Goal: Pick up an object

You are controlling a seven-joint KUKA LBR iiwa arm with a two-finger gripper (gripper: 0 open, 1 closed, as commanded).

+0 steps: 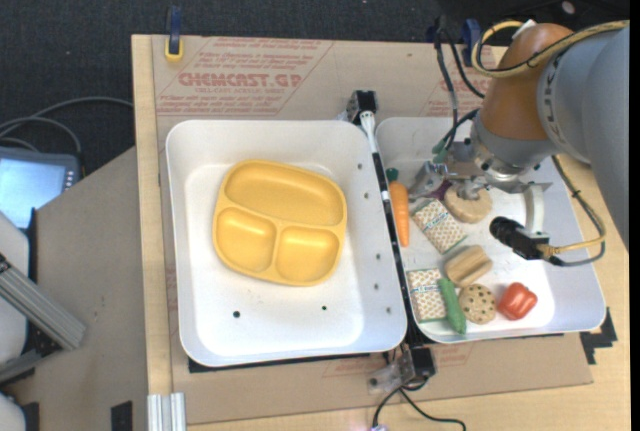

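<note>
The camera view is looking down on two white bins sitting side by side. A yellow plate with three parts is lying in the left bin. The right bin is holding toy food: an orange carrot by its left wall, a checked cracker, a round tan piece, a bread roll, a green pod, a dotted cookie and a red pepper at the near right. The grey arm is reaching in from the right, and its gripper is hanging over the far part of the right bin, just above the round tan piece. I cannot tell how wide the claw is
</note>
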